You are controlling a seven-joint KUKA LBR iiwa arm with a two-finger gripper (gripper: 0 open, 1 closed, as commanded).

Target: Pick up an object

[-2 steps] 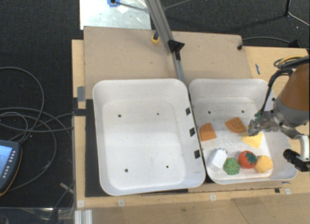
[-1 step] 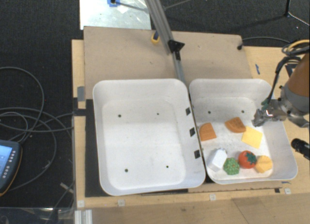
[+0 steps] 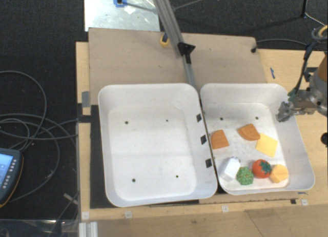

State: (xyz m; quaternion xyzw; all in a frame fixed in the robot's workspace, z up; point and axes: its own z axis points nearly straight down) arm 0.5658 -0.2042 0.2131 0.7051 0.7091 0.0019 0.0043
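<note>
over by the right bin's (image 3: 302, 143) far edge the tool (image 3: 285, 112) is hovering, can't tell its state. the toys are sitting bunched at the near end, yellow block (image 3: 267, 144) closest. it's risking clipping the rim or nudging neighbors.

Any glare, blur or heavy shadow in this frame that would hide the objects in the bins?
Camera view: lighting is even and soft; the right bin and its toys, such as the red tomato, read clearly. Glare only on the shiny floor patch at top. The pincer at the right edge is slightly soft and small.
</note>
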